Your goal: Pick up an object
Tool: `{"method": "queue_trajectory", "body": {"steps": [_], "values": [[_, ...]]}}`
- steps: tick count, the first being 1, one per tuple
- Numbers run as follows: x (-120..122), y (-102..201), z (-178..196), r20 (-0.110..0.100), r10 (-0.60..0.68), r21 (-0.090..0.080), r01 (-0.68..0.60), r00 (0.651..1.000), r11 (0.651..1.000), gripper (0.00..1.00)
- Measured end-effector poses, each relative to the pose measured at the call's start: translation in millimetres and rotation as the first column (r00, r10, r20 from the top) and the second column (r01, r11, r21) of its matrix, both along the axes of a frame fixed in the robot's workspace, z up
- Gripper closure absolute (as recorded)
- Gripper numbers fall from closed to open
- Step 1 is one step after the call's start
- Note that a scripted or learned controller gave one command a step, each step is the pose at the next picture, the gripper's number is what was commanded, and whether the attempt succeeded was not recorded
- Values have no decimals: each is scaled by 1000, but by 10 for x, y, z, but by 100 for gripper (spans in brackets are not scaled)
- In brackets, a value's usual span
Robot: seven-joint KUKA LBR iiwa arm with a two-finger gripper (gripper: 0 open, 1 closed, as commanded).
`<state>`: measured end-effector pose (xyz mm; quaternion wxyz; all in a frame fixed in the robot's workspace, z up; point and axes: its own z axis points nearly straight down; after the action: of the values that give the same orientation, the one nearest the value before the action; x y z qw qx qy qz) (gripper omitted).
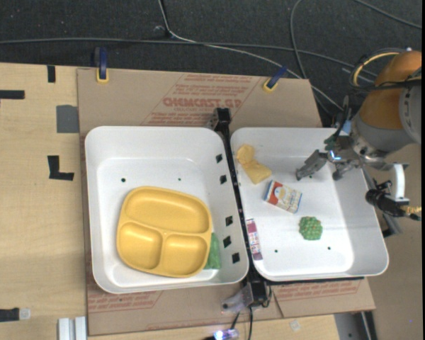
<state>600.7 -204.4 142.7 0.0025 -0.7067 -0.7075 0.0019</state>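
The small carton (283, 196) lies flat mid right bin (361, 261), its long axis running ten to four o'clock; the red and white print is too small to read. A knobbly green ball (310, 227) sits at its four o'clock, a yellow lump (251, 165) at ten. The pincer (324, 167) hovers at two, fingers spread wide, holding nothing. A glossy yellow tray (163, 230) fills the left bin (99, 147).

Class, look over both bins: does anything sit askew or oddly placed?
A green object is wedged between the yellow divided plastic tray and the left white bin's wall. A slim pink packet lies against the right bin's left wall.
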Motion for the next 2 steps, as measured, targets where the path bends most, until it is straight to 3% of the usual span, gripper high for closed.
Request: {"method": "queue_trajectory", "body": {"steps": [1, 2], "values": [[-6, 9, -534, 3, 0, -1, 0, 1000, 1000, 0], [2, 14, -407, 5, 1, -2, -1, 1000, 1000, 100]]}}
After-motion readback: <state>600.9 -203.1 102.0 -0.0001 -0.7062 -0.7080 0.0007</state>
